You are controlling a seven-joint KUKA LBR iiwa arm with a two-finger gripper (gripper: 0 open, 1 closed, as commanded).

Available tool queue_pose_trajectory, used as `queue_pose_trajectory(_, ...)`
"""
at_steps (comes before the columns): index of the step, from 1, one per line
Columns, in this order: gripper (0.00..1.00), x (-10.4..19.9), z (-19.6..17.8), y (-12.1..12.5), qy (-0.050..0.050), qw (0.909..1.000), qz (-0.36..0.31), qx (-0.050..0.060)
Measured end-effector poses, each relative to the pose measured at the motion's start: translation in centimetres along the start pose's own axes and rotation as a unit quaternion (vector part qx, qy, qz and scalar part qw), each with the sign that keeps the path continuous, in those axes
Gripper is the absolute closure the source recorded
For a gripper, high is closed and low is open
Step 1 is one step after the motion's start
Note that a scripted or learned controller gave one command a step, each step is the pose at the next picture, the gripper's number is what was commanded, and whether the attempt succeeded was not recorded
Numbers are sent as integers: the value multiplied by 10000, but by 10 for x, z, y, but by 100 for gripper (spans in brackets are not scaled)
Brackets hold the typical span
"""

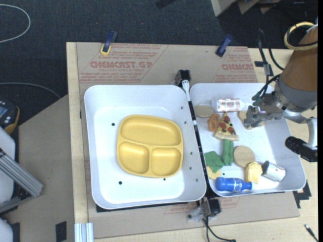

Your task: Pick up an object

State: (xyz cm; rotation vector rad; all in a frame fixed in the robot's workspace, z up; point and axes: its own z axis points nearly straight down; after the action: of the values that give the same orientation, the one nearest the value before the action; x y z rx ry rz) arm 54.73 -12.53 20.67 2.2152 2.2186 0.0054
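We see tool (254, 116) low over right bin (292, 150), far side, right of pizza slice (225, 127); its state we cannot tell. Yellow tray (149, 145) in left bin (101, 135).

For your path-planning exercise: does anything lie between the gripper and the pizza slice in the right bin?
Nothing visible does. The gripper hangs over the right bin, and bare white floor separates it from the pizza slice on its left. The white tube lies farther back, off that line.
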Motion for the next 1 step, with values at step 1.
queue_pose_trajectory(1,100,0,-20,1,2,10000,2,7)
